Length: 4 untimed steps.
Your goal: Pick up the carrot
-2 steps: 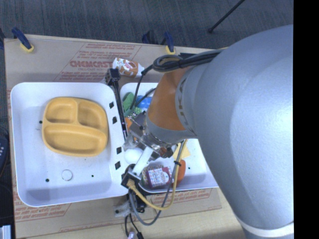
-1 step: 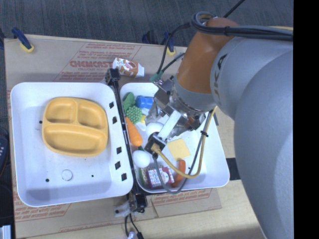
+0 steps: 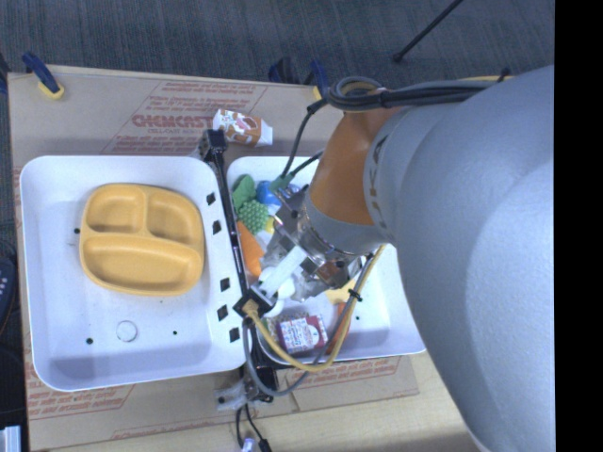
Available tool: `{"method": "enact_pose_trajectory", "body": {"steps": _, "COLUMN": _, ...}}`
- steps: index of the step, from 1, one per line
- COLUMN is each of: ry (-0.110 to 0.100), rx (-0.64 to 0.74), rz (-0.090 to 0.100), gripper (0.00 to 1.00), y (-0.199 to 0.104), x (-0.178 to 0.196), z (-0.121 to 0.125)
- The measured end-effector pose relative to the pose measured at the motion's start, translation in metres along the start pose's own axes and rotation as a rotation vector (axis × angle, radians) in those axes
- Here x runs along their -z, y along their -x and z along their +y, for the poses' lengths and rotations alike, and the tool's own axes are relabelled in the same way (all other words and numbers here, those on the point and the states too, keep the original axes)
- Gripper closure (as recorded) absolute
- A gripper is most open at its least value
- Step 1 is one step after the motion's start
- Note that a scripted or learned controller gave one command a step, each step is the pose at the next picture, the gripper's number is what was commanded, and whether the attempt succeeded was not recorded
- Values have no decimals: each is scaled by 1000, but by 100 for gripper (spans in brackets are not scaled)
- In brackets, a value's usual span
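Note:
The carrot [image 3: 250, 250], an orange stick, lies in the right bin [image 3: 400, 332] along its left wall, just below a green bumpy vegetable [image 3: 253, 214]. My gripper [image 3: 287, 243] hangs over the right bin immediately right of the carrot, mostly hidden under the wrist with its orange band. Nothing can be made out between its tips. The lower end of the carrot is covered by the robot's pale bracket.
A yellow divided plate [image 3: 141, 237] sits in the left bin [image 3: 57, 347]. In the right bin lie a green leafy item [image 3: 243, 189], a blue item [image 3: 267, 195] and a red-labelled packet [image 3: 301, 331]. A small carton [image 3: 241, 127] rests on the cardboard behind the bins.

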<state>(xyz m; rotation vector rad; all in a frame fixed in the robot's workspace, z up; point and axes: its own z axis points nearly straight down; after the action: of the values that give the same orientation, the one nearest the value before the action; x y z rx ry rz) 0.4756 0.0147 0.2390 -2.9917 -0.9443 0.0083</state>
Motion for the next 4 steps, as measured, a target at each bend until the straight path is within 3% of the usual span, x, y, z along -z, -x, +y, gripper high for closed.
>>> {"method": "enact_pose_trajectory", "body": {"steps": 1, "ry": 0, "rx": 77, "rz": -2, "gripper": 100, "y": -29, "x": -48, "z": -42}}
{"method": "enact_pose_trajectory", "body": {"steps": 2, "ry": 4, "rx": 345, "rz": 1, "gripper": 100, "y": -19, "x": 13, "z": -26}}
{"method": "enact_pose_trajectory", "body": {"steps": 3, "ry": 3, "rx": 311, "rz": 1, "gripper": 100, "y": -4, "x": 65, "z": 13}}
{"method": "enact_pose_trajectory", "body": {"steps": 4, "ry": 0, "rx": 554, "rz": -2, "gripper": 100, "y": -32, "x": -48, "z": -39}}
